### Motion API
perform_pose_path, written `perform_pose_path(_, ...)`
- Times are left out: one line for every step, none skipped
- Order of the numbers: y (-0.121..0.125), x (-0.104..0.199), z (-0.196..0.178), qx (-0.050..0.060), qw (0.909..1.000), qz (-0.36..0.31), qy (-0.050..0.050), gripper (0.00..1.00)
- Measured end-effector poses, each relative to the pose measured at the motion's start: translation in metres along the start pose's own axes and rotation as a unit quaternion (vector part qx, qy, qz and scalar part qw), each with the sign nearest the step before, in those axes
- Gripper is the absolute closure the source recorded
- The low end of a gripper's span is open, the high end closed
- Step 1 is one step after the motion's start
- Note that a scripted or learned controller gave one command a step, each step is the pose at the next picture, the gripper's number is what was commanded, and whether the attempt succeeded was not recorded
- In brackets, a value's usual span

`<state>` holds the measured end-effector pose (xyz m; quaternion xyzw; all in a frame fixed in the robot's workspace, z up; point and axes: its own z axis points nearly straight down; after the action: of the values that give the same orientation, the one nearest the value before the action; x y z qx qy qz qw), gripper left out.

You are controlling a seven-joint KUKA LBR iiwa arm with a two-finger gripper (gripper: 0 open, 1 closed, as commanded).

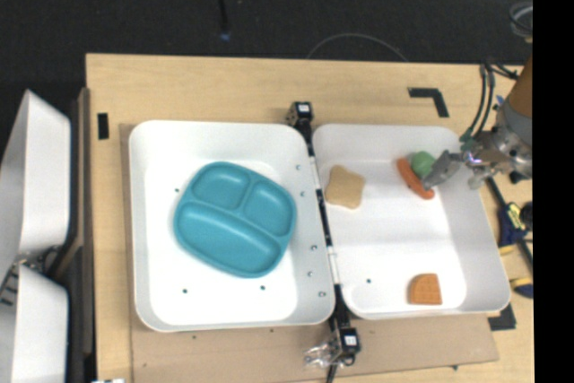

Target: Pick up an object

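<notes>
The right bin [395, 238] holds a tan bread-like piece [344, 188] near its left wall, an orange wedge [425, 289] near its front edge, and a toy carrot [415, 173] with a green top toward its back right. My gripper [439, 169] reaches in from the right and sits right beside the carrot, its grey finger [436, 172] touching or overlapping the carrot's right end. Nothing is lifted; the carrot lies on the bin floor.
The left bin [152, 282] carries a blue divided plate [235, 218]. A black clamp [300, 113] and another fitting [339, 343] sit at the seam between the bins. Cables hang at the right edge of the bench.
</notes>
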<state>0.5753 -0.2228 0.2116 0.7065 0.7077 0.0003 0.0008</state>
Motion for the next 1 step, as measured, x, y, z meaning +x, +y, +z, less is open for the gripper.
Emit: perform_pose_path(0.0067, 0.0052, 0.0564, 0.002, 1.0000, -0.001, 0.000, 0.00)
